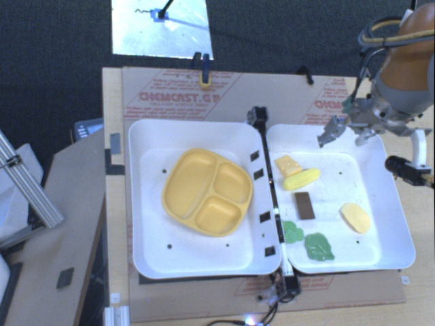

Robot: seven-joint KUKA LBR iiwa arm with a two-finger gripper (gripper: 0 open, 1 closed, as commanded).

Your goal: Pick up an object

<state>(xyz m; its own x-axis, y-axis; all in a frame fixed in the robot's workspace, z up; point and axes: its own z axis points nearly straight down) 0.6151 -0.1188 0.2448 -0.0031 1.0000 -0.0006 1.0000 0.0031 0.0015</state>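
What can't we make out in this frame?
- Tool, camera view: small and blurred above the right bin's far rim; open or shut can't be told.
- Arm: cut off by the top and right edges.
- Yellow wedge: its near end is overlapped by the yellow corn-like piece.
- Brown block: too small to identify.
- Divided yellow plate, left bin: compartment contents, if any, unresolvable.

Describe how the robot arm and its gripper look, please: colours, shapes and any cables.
The arm is a rounded grey body with a broad orange band above the wrist. Dark and pale cables loop beside that band. The gripper is a grey metal assembly with slim fingers. No markings are legible.
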